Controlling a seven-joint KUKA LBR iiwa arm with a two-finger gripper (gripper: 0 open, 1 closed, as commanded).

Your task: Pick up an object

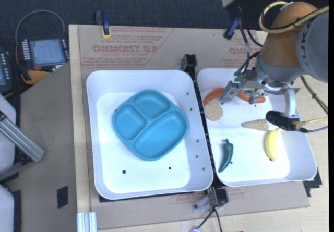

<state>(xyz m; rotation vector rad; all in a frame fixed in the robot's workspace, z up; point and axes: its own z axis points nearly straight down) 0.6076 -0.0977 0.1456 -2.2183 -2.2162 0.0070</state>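
Hovering low over the far end of the right bin, the tool, just above an orange carrot beside a tan round piece. Whether released or clenched, impossible to tell (wrist in the way). Likely slip: glancing off the carrot's rounded side, or nudging it against the bin wall. Nearer: cone, banana, green pepper.

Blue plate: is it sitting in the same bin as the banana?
No, the blue plate lies in the left bin, while the banana is in the right bin.
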